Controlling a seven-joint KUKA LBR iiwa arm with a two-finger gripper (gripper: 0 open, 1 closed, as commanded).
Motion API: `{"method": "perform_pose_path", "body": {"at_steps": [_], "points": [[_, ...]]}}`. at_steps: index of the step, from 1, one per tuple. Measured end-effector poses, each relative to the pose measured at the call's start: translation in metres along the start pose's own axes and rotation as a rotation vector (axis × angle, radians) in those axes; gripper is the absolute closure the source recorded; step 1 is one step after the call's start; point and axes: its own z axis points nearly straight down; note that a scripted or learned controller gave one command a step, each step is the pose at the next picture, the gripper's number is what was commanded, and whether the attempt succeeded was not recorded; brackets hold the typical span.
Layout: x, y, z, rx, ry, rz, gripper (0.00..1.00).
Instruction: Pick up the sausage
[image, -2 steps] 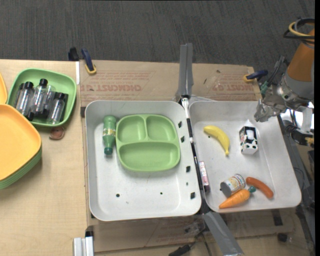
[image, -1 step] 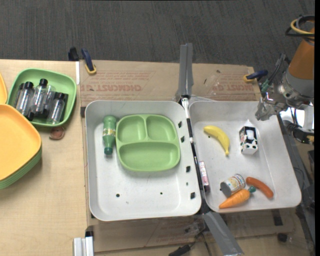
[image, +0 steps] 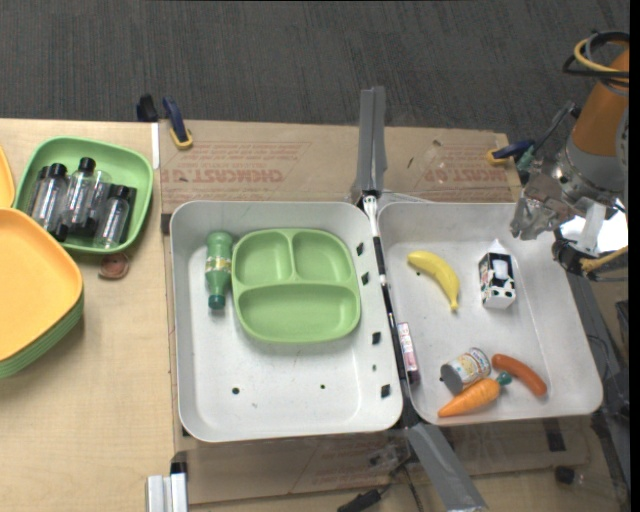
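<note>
Orange-red sausage (image: 520, 374) untouched, near right corner; my gripper (image: 530, 218) hovers far right, seemingly empty, opening unclear; approach next.

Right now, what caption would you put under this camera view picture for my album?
Robot gripper hovers at the right bin's far corner, away from the sausage lying beside a carrot and can.

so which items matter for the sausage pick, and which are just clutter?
Job:
sausage, near corner of right bin
gripper, above that bin's far right edge

Clutter:
carrot
can
banana
carton
green plate
green bottle
</note>
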Motion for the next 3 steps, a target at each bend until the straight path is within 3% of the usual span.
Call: {"method": "perform_pose_path", "body": {"at_steps": [1,2,3], "points": [[0.001,0.000,-0.009,0.001,-0.002,-0.005,1.00],[-0.024,-0.045,-0.046,0.003,0.000,0.320,1.00],[-0.006,-0.036,0.044,0.001,0.000,0.619,1.00]]}}
